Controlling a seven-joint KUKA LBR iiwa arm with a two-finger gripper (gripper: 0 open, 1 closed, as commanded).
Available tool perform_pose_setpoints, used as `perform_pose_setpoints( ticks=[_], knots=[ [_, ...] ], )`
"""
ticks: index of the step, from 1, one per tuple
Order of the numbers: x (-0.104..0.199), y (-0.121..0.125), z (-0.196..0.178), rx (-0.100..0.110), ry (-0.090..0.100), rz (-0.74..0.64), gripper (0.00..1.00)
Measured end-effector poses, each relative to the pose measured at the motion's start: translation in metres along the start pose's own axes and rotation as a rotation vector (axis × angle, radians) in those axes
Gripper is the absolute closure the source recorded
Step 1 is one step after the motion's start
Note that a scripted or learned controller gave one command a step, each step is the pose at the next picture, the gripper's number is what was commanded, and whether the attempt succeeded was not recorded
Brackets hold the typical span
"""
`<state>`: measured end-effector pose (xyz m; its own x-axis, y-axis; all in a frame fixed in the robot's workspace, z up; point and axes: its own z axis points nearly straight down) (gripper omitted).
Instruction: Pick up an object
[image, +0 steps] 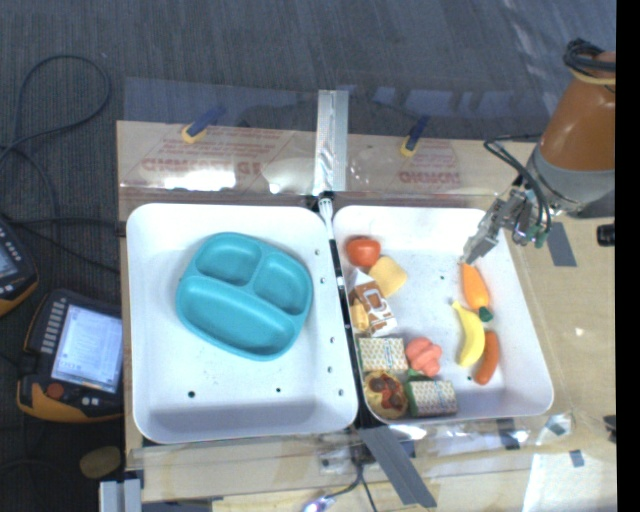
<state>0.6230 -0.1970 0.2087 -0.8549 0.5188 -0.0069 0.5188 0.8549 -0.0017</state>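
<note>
The right bin (520, 330), a shallow white plastic tray, serves as the landmark. Along its near edge lie a round pie-like toy (385, 392) with a dark filling and a small speckled rectangular block (432, 398). Just beyond them sit a square cracker-like piece (382, 352) and a lumpy pink toy (424, 354). Toward this bin's right wall lie a smooth yellow banana (468, 335) and a reddish-brown sausage (486, 358), side by side. Against its left wall, farther back, a small printed packet (368, 306) lies by a yellow wedge (388, 275), and a round red tomato (363, 250) lies beyond them. An orange carrot (476, 287) with a green tip lies past the banana.

To the left of this bin, touching it along the middle seam, the left bin (160, 400) holds a teal plastic plate (245, 293) with rounded compartments.

At the right bin's far right corner, the gripper (480, 246) slants down just above the carrot's far end. How far its jaws stand apart cannot be told; nothing is seen between them. Behind it rises the arm's orange band (580, 125), over the brown tabletop (585, 330).
</note>
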Motion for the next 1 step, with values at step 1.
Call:
perform_pose_setpoints(
  ticks=[1],
  knots=[
    [-0.0341, -0.0055, -0.1306, -0.003, 0.001, -0.007, 1.0]
  ],
)
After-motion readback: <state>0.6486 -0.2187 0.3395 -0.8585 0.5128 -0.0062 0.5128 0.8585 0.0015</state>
